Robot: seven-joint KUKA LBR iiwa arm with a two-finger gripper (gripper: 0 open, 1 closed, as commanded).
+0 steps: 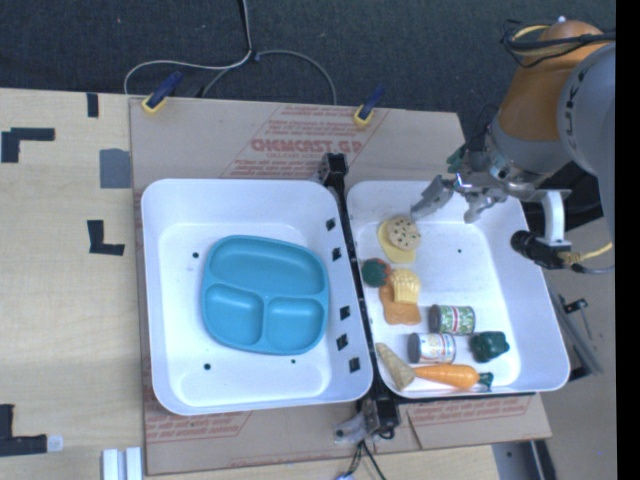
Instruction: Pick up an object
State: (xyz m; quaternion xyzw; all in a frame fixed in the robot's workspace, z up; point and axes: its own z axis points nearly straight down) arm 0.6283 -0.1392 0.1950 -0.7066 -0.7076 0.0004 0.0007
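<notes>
Single fixed camera, high above bench, looking down at a slant; both bins [240, 193] in frame, left of the gripper [452, 206], moderate distance

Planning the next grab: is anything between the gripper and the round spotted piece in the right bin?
Nothing visible stands between them. The gripper hangs over the right bin's upper part, and the round spotted piece lies just to its lower left with bare bin floor between. The other items sit further down.

Bench [60, 268] bears cardboard [290, 143] (under two bins [160, 208]).
</notes>
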